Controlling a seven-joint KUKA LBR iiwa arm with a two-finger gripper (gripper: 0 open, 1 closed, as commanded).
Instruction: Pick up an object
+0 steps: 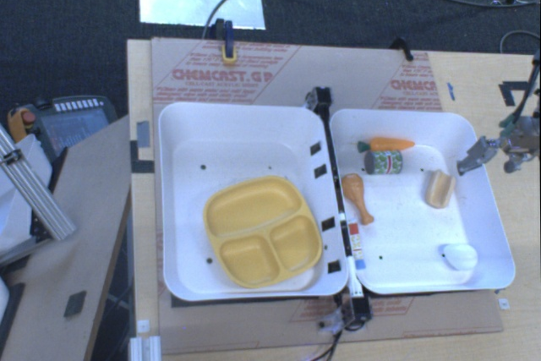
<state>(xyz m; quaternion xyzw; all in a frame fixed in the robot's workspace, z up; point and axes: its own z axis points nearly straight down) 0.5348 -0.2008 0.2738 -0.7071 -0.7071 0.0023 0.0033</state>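
The right bin (482, 207) holds an orange carrot (389, 144), a small green-labelled can (385, 163) lying just below it, a brown toy drumstick (357, 197), a tan cylinder (438, 188) and a white rounded piece (461, 256). My gripper (495, 158) hovers over the right bin's right rim, up and to the right of the tan cylinder. It is open, and nothing sits between its fingers.
A yellow divided plate (262, 230) lies in the left bin (182, 182). A black divider strip (334, 190) runs between the two bins. Cables cross the dark floor behind the bench, and a pendant (72, 118) rests at the left.
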